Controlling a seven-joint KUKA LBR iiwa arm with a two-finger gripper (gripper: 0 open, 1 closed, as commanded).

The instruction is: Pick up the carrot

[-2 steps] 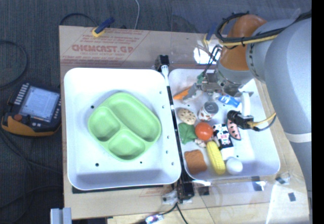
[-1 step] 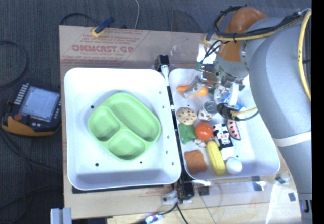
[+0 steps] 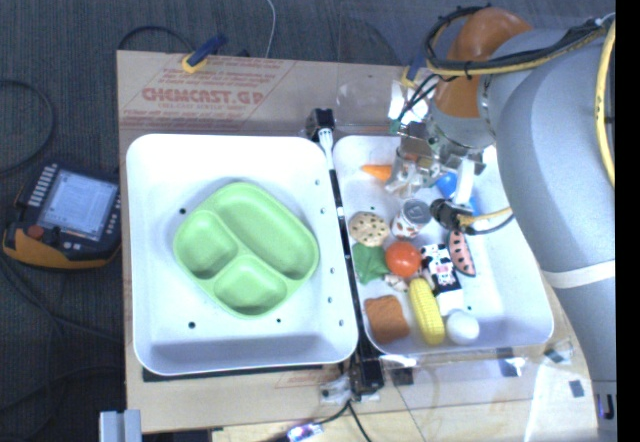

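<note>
Carrot [image 3: 377,171] near right bin [image 3: 520,328] far-left corner, just beside gripper [image 3: 412,173]. Finger spacing: cannot tell, view cluttered. Likely light, stiff, smooth plastic toy; grip across thick middle.

Even overhead light, bright. White bins [image 3: 150,230] near overexposed, mild glare on rims. Soft short shadows. Arm [image 3: 560,130] at right edge slightly blurred; centre reasonably sharp, grainy overall

The right bin [image 3: 520,275] is crowded: a cookie [image 3: 368,227], tomato [image 3: 403,257], corn [image 3: 426,309], egg [image 3: 462,327] and watermelon slice [image 3: 462,252] pack its middle and front, while open floor remains left of the carrot [image 3: 377,171].
</note>
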